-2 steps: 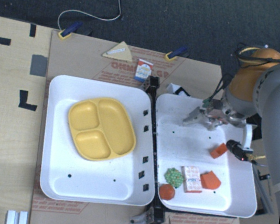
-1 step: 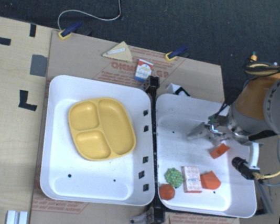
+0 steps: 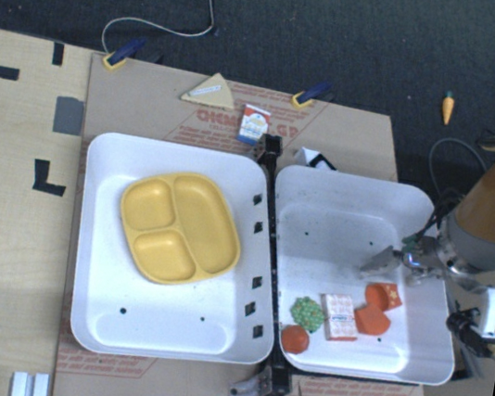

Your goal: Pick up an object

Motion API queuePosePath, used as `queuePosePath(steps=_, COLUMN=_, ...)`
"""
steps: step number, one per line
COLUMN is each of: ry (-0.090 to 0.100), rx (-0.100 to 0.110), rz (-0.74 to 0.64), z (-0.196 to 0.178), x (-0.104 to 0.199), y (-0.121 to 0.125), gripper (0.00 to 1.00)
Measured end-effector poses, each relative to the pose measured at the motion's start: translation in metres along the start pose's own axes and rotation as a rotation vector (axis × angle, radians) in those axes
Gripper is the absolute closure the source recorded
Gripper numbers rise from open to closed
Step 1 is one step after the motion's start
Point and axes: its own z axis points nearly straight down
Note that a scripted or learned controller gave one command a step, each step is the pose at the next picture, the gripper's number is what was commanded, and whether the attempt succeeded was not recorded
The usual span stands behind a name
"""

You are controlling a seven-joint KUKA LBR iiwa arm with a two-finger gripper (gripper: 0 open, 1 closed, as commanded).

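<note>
Orange block (image 3: 384, 296) lies just below the pincer (image 3: 385, 261) in the right bin (image 3: 350, 200), apart from it. It looks light and stiff; take its flat sides. Whether the pincer is wide or narrow, I cannot tell.

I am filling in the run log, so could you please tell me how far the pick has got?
Nothing looks picked yet. The tool is low over the right bin, above the small items: an orange piece, a white carton, a green piece and a red ball all lie on the floor. Grasping and lifting remain. The yellow tray sits in the left bin.
</note>
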Motion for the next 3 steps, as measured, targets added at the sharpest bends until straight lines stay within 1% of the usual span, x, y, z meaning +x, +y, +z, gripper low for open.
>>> queuePosePath(steps=1, ry=0.0, rx=-0.004, rz=-0.001, z=0.035, x=0.029, y=-0.037, gripper=0.0)
queuePosePath(steps=2, ry=-0.001, rx=-0.006, rz=-0.001, z=0.025, x=0.029, y=-0.037, gripper=1.0)
queuePosePath(steps=3, ry=0.002, rx=-0.002, rz=-0.004, z=-0.055, x=0.103, y=0.005, gripper=1.0)
